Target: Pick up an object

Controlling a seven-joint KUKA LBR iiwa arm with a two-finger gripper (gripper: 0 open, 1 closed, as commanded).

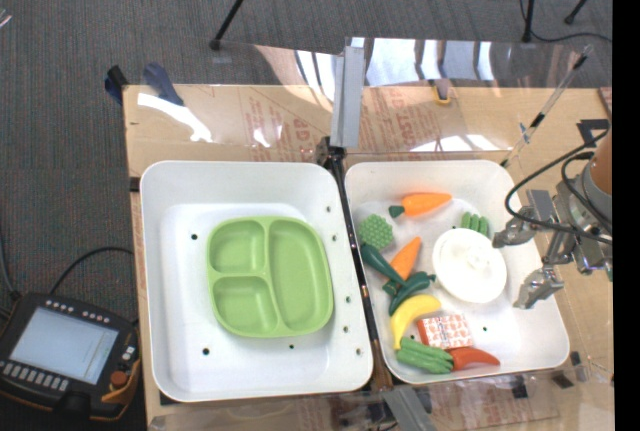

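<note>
With the gripper [530, 264] at the right bin's [545, 344] right edge, fingers apart and holding nothing, centre over the round white plastic plate [469, 264] before descending.

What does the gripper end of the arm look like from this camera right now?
The gripper is grey metal with two angular silver fingers. Black cables loop around the wrist, and a sliver of the arm's orange band shows at the frame's right.
</note>
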